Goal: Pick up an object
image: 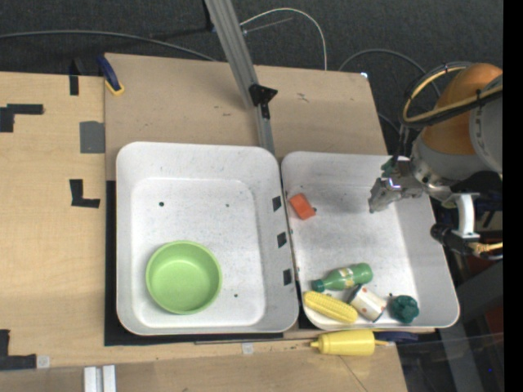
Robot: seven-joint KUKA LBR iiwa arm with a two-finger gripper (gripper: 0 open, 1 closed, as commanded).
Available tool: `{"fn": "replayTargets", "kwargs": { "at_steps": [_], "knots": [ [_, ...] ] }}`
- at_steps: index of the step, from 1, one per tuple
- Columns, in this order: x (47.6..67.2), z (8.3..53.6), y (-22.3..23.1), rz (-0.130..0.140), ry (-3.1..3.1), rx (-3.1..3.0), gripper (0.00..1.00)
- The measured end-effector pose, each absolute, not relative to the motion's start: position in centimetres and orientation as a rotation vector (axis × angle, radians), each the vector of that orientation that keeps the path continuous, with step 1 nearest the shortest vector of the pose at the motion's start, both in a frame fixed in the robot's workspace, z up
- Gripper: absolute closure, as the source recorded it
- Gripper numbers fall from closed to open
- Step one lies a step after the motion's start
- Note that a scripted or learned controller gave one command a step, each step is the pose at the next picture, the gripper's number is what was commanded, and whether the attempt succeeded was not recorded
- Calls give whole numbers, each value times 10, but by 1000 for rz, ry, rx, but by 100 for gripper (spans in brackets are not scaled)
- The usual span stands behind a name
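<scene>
Two shallow white bins sit side by side on the tabletop (pixel 188 96). The left bin (pixel 131 219) holds a green bowl (pixel 184 277) in its lower left part. The right bin (pixel 425 276) holds a small orange block (pixel 301 207) near its upper left, well apart from a cluster along the lower edge: a green bottle (pixel 342 278) lying on its side, a yellow corn cob (pixel 330 307) just below it, a small white cylinder (pixel 368 302) beside the corn, and a dark green toy (pixel 403 307) at the right end. A yellow bottle (pixel 346 344) lies on the tabletop just below the right bin, outside it.

The arm (pixel 458 129) comes in from the right of the frame, and its pincer (pixel 382 194) hangs over the upper right part of the right bin, apart from every object. Whether the pincer is spread or pressed together cannot be told from this angle; nothing shows between its tips. A grey pole (pixel 233 39) slants down from the top of the frame toward the gap between the bins.
</scene>
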State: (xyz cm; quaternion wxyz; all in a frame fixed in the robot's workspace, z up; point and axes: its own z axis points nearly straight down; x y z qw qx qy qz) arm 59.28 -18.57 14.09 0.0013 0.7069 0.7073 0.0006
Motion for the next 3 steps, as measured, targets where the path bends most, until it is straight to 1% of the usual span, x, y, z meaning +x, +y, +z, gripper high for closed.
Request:
{"fn": "replayTargets", "kwargs": {
  "at_steps": [1, 2, 3],
  "knots": [
    [597, 204, -184, 4, 2220, 2216, 100],
    [597, 244, -184, 2, 2221, 2217, 100],
    [605, 233, -124, 0, 2230, 2215, 100]
  ]
}}
